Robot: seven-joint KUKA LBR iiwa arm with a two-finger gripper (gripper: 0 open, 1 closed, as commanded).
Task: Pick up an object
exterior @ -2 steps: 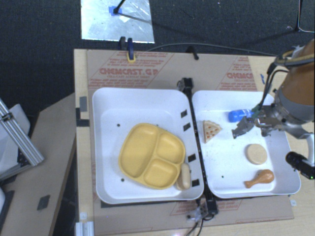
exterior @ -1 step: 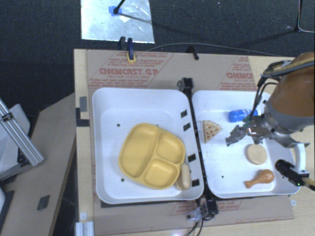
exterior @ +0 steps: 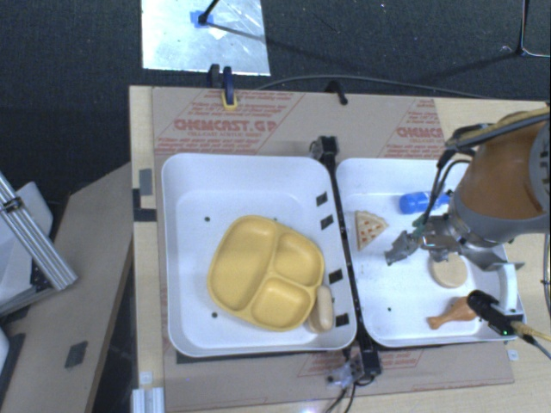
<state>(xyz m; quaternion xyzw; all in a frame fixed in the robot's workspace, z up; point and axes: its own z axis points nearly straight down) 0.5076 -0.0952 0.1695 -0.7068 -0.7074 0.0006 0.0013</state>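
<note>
In the right bin (exterior: 387,325) lie a tan pizza slice (exterior: 370,228), a blue object (exterior: 414,202), a round beige cookie (exterior: 448,273) and a brown drumstick (exterior: 452,315). My gripper (exterior: 402,249) hangs over the middle of this bin, just right of and below the pizza slice and left of the cookie. The grey arm with its orange band (exterior: 508,179) covers the bin's right side. I see nothing held in the gripper.
The left bin (exterior: 185,231) holds a yellow divided plate (exterior: 265,272) with a pale bread roll (exterior: 322,308) against its lower right edge. A black divider (exterior: 343,248) separates the two bins. Cables run across the arm's wrist.
</note>
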